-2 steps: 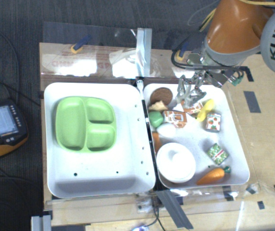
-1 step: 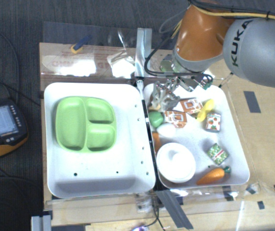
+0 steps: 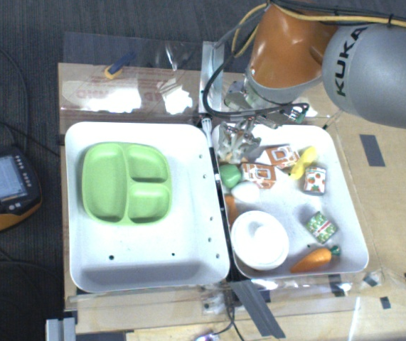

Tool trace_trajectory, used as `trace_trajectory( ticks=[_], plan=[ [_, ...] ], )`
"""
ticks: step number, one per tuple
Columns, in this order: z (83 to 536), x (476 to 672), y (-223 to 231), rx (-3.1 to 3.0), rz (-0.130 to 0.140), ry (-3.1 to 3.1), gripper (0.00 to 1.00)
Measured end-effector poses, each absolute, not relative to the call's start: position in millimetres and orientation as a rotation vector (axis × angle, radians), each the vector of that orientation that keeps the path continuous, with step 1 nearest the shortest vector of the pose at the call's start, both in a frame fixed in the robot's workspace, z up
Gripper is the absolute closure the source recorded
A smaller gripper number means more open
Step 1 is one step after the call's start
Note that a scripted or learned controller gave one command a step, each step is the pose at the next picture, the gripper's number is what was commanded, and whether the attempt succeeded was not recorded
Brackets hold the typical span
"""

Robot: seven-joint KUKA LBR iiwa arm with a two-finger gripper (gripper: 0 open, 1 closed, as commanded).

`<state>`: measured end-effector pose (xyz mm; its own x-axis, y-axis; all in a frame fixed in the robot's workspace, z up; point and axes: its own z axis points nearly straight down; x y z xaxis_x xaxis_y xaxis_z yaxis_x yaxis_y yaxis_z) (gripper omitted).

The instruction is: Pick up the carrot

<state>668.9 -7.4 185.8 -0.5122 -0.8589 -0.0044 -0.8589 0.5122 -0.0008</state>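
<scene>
One gripper (image 3: 237,142) hangs below the orange band of the arm (image 3: 309,45), over the far left corner of the right bin (image 3: 350,212); whether it is clenched or released cannot be told from this angle. Just beside it lie two small cartons (image 3: 270,165), a green ball (image 3: 230,175) and a banana (image 3: 303,160). Nearer the front sit a white bowl (image 3: 259,240) and two little boxes (image 3: 318,203). The carrot (image 3: 313,258) lies in the front right corner of that bin, well apart from the gripper. The left bin (image 3: 139,265) holds a green divided plate (image 3: 126,182).
</scene>
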Motion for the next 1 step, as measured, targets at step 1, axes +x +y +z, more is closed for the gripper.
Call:
trace_trajectory(
  ticks=[1],
  plan=[
    [185.7, 659.0, 44.6, -2.149, 0.005, 2.286, 1.0]
  ],
)
